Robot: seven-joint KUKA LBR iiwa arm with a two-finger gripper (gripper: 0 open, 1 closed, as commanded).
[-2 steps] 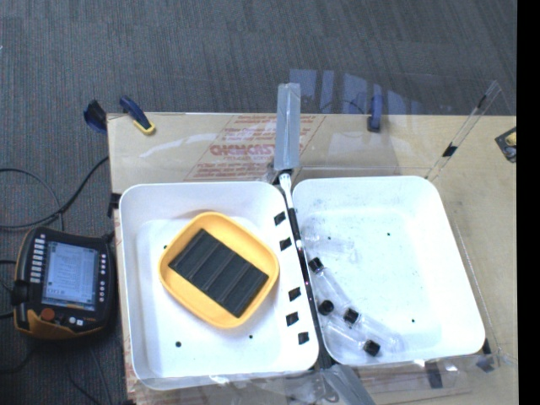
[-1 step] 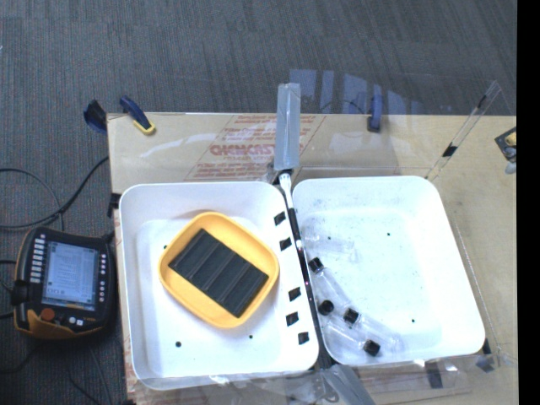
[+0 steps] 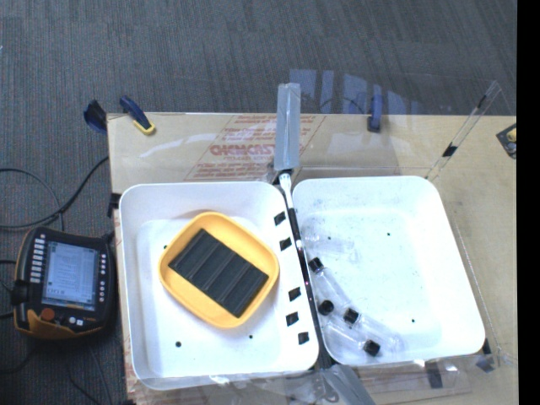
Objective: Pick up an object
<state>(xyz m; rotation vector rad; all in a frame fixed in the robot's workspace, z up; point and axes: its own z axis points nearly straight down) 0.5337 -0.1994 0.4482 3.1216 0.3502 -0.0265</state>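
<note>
Camera view: yellow dish (image 3: 218,268) in left bin (image 3: 135,310)
Dish lies flat, holding a black ribbed slab (image 3: 218,267); jaw state cannot be told

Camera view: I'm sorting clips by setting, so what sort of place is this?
Probably a robotics lab workcell. Two shallow white bins sit on a clamped wooden bench, a robot teach pendant lies on the grey carpet, and a yellow tray lies in the left bin.

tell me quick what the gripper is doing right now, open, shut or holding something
Gripper: not in the camera view, so its state cannot be told.
</note>
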